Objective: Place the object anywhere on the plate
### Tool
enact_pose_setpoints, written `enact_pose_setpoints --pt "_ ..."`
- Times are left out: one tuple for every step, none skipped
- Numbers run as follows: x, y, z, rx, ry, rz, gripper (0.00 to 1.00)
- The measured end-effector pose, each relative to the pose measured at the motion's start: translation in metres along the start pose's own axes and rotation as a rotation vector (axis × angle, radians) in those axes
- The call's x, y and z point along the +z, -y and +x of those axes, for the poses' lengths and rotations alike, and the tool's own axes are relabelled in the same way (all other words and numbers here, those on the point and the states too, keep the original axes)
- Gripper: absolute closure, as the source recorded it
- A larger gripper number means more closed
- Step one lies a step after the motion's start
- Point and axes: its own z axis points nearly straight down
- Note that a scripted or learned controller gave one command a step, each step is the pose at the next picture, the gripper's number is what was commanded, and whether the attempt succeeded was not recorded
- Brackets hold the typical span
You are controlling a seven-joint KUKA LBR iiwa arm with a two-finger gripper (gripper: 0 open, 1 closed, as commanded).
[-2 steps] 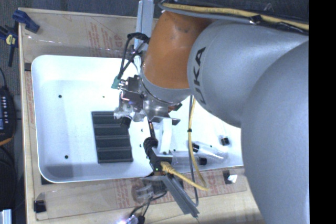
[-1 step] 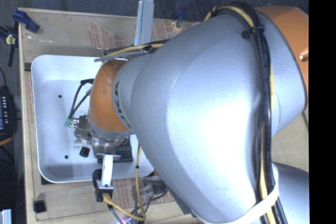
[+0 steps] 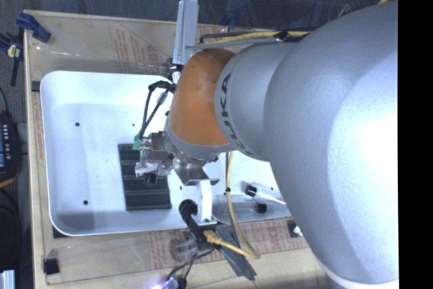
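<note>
The dark ribbed rectangular plate (image 3: 143, 179) lies flat on the floor of the shallow glossy white plastic bin (image 3: 67, 139), directly beneath and just left of the hand (image 3: 150, 166). Whether the hand is spread or pressed together cannot be told. Above the hand rises the smooth orange band (image 3: 196, 105), then the bulky matte grey arm (image 3: 325, 139). The bin rests on the pale wooden counter (image 3: 101, 37).
</note>
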Motion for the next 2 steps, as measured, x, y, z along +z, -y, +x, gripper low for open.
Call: enact_pose_setpoints --pt "0.0509 0.0046 0.0713 -0.538 0.001 0.004 1.00" --pt "0.0507 0.0043 0.0708 -0.537 0.001 0.003 0.00"
